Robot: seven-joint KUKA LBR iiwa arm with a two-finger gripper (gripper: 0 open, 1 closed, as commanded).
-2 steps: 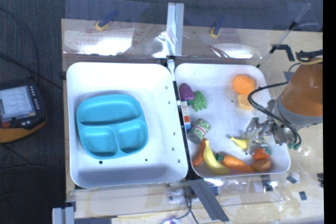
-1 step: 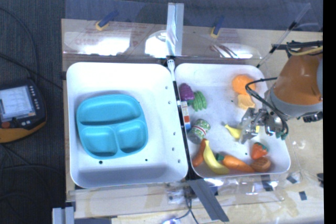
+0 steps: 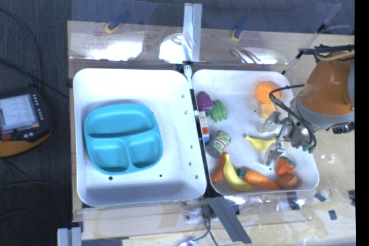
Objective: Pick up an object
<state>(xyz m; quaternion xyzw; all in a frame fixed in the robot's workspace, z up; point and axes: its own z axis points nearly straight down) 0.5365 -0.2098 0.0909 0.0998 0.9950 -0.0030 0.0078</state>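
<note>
The right bin (image 3: 237, 87) holds several toy foods. Among them are an orange ball (image 3: 265, 91), a purple eggplant (image 3: 204, 102) beside a green piece (image 3: 219, 111), a small can (image 3: 219, 142), a banana (image 3: 233, 174), a carrot (image 3: 257, 177) and a red strawberry (image 3: 284, 165). A small yellow piece (image 3: 259, 142) lies mid-bin. My gripper (image 3: 273, 136) hangs low over the bin's right side and is open. Its fingers are spread on either side of the yellow piece's right end.
The left bin (image 3: 81, 124) contains a blue compartment tray (image 3: 121, 136). A metal divider post (image 3: 192, 31) stands behind the wall between the bins. A handheld pendant (image 3: 18, 117) lies off the bench at far left. Cables loop around the wrist (image 3: 326, 89).
</note>
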